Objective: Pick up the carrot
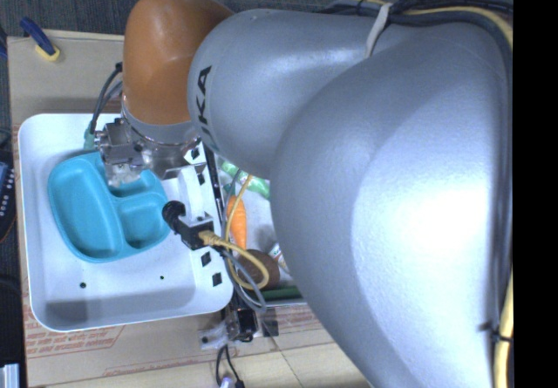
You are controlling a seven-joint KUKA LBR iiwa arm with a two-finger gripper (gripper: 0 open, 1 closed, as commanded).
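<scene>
Gripper [122, 170] down over blue tray [96, 207], jaw state impossible to tell. Carrot [236, 225] right of tray, untouched; likely grabs tray instead.

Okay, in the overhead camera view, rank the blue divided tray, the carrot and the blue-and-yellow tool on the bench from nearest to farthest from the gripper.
1. Blue divided tray: in the left bin, directly under the gripper.
2. Carrot: to the right, past the bin's edge, partly hidden by the arm and cables.
3. Blue-and-yellow tool: on the bench at the upper left corner, outside the bins.
</scene>
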